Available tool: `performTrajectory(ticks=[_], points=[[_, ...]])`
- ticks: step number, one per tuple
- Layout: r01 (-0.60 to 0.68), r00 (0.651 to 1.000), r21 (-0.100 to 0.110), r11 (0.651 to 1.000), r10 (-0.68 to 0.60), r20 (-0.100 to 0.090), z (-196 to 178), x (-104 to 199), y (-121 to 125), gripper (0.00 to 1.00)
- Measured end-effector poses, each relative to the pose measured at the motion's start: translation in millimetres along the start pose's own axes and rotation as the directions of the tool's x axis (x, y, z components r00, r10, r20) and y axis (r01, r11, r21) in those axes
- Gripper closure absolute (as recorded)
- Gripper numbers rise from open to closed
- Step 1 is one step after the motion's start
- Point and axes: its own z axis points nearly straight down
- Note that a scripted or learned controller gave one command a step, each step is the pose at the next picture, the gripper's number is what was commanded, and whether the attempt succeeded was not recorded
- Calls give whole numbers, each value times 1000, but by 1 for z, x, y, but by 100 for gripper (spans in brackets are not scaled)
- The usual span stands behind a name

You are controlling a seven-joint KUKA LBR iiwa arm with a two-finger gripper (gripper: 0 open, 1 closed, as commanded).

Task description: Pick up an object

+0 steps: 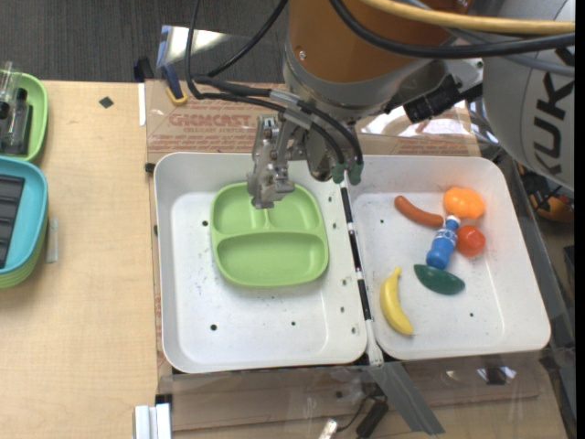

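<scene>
Two shallow white bins sit side by side on a bench, seen from above at a slant. In the left bin (183, 327), a light green divided plate (270, 250) lies flat, toward the upper middle of that bin. The grey arm with its orange band (366, 16) fills the top centre of the frame and reaches down over the left bin. Its gripper (268, 190) hangs at the plate's upper edge, over the top compartment; whether it is spread or closed cannot be told from this angle. In the right bin (512, 327) lie a yellow banana (395, 302) at lower left, a dark green piece (440, 280), a blue bottle (442, 243), a red sausage (420, 211), an orange fruit (463, 202) and a small red ball (470, 240), clustered near the upper right.
</scene>
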Motion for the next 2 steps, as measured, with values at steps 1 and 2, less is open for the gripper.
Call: performTrajectory(ticks=[1,2], points=[[-348,937,5,937,348,-7,201,-1,-2,100],[-97,995,1,995,97,-3,75,20,1,100]])
